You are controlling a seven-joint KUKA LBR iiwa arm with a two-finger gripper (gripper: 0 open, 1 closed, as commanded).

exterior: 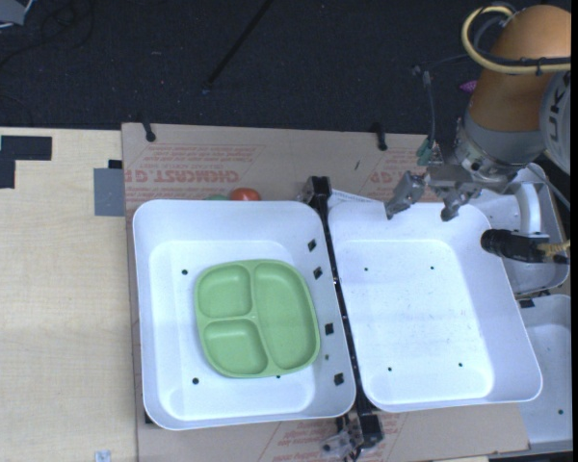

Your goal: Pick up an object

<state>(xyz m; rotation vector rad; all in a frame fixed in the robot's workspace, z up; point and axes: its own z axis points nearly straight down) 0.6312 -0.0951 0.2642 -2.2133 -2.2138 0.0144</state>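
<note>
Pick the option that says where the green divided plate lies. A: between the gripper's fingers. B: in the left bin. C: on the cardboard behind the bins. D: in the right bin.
B: the green divided plate lies flat on the floor of the left bin, while the gripper hovers open over the right bin's far edge, holding nothing.

Cardboard sheet [270,162] under two white bins [164,258]; small red-orange item [245,195], possibly ball, behind left bin.
</note>
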